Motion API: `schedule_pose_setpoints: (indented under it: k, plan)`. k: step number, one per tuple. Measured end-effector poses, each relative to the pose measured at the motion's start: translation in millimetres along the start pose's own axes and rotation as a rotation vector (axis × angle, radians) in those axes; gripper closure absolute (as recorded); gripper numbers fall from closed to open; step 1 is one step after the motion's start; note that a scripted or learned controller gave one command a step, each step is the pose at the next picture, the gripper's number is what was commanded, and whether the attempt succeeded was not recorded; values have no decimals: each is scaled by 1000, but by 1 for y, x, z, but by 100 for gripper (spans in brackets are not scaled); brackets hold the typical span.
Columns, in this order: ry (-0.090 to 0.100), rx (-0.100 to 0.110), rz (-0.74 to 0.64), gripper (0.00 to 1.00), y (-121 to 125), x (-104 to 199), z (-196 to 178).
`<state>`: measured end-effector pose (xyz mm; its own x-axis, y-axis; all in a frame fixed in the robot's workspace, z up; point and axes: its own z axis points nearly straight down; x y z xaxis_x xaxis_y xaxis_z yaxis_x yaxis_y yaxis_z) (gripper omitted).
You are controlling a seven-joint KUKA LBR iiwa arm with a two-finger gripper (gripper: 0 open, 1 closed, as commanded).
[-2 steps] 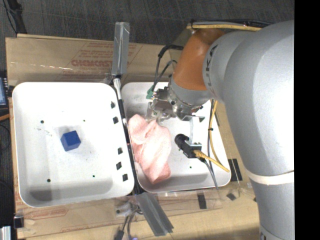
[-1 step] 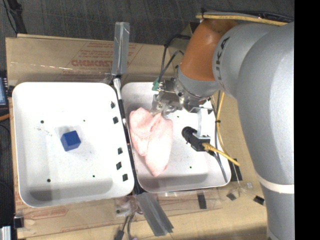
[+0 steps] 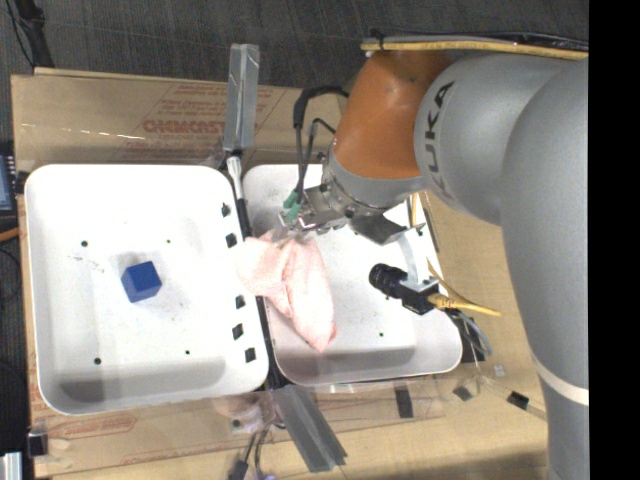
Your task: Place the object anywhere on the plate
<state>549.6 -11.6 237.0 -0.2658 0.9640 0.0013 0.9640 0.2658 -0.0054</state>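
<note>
A crumpled pale pink cloth (image 3: 296, 286) hangs just below the gripper (image 3: 300, 220), its top bunched at the fingers. It drapes down-left, overlapping the bins' shared rim.

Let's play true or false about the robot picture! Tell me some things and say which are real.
1. A blue cube sits in the left bin. True.
2. The pink cloth lies all in the left bin. False: it is mostly in the right bin, hanging from the pincer.
3. The arm has an orange band. True.
4. The cube touches the cloth. False: they are apart.
</note>
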Motion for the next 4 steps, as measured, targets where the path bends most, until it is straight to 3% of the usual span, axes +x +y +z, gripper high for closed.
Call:
schedule_pose_setpoints:
  k: [1, 3, 4]
  plan:
    - [-1, 0, -408, 100, -2, 61, 2]
    - [-3, 0, -1218, 100, -11, 152, 5]
    - [-3, -1, -1218, 0, -11, 152, 5]
